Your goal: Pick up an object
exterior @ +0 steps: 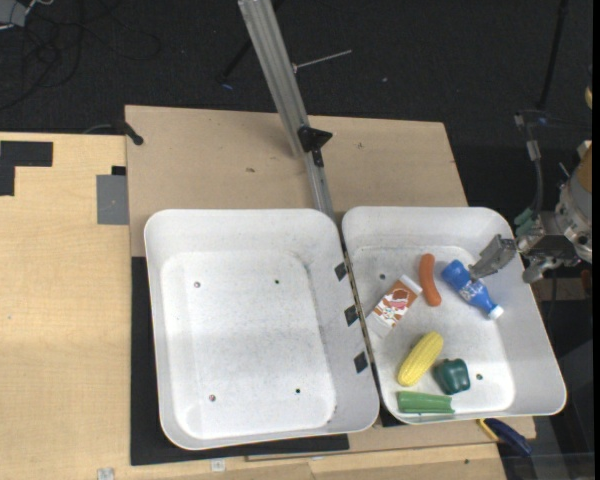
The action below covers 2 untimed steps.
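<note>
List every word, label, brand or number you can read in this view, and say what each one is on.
No text can be read.
Small carton in the right bin: red and white printing, too blurred to read.
Blue bottle: label too small to read.
Corn, sausage and green pepper: no markings visible.

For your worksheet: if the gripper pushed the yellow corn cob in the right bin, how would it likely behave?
The corn cob looks rounded and tapered, so it would probably roll, curving to one side. It seems a moulded toy, likely stiff and light. The green pepper beside it might stop it.
</note>
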Each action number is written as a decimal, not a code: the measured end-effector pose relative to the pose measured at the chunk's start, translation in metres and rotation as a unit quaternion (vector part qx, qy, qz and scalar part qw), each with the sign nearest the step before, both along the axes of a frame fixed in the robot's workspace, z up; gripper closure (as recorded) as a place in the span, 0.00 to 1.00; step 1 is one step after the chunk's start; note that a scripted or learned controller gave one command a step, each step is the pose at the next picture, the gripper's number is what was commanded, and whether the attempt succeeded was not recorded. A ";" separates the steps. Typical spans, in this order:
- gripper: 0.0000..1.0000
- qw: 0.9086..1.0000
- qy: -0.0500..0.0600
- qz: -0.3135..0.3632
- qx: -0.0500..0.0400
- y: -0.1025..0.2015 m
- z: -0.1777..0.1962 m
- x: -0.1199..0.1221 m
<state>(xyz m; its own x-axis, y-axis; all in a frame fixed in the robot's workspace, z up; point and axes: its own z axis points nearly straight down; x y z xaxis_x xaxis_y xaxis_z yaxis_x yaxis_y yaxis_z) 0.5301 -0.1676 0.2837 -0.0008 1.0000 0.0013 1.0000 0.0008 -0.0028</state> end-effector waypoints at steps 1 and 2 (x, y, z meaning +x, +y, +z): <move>0.00 1.000 0.000 -0.001 0.000 0.000 0.000 0.000; 0.00 1.000 0.002 0.000 0.001 0.005 -0.048 -0.008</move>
<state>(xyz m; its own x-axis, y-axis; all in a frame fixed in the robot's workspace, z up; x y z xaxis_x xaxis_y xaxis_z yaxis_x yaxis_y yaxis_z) 0.5219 -0.1630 0.2359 0.0000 1.0000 0.0023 1.0000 0.0000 -0.0074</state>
